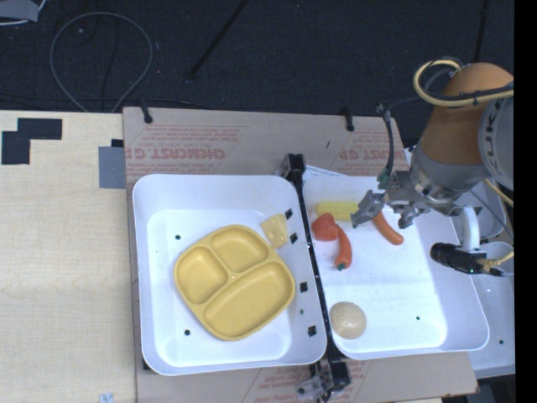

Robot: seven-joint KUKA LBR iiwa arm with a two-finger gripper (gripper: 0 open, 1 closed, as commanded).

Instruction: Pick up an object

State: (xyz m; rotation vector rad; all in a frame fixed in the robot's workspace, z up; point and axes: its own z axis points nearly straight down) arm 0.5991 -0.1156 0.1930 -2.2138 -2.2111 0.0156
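The left bin [159, 217] holds a yellow divided plate [235, 281] with a pale block [274, 229] at its upper right edge. The right bin [453, 326] holds a red pepper [333, 235], a yellow piece [336, 210], a round bun [347, 319] and an orange carrot [388, 229]. The pincer [386, 215] hangs spread wide, fingers either side of the carrot, not closed on it.

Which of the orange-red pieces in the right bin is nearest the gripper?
The small orange sausage-shaped piece, lying just beneath the gripper. The long red-orange pepper and the red tomato-like piece lie further left.
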